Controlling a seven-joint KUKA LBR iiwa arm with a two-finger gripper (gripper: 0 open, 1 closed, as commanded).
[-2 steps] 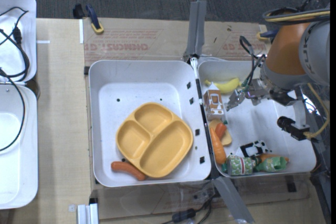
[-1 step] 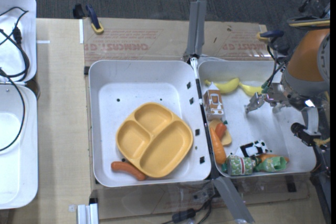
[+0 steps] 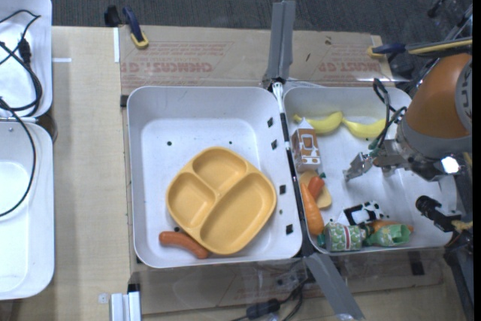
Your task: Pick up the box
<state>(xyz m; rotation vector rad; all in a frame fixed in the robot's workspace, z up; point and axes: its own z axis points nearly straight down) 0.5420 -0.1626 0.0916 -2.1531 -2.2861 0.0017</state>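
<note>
The box is a small white carton with orange-brown print. It lies in the right bin, close to that bin's left wall and just below a banana. My gripper hangs over the middle of the right bin, to the right of the box and a little lower in the view, apart from it. Behind the gripper, the grey arm with its orange band comes in from the right.
Two bananas lie at the back of the right bin. A carrot, green packets and a black-and-white toy fill its front. The left bin holds a yellow divided plate and a sausage.
</note>
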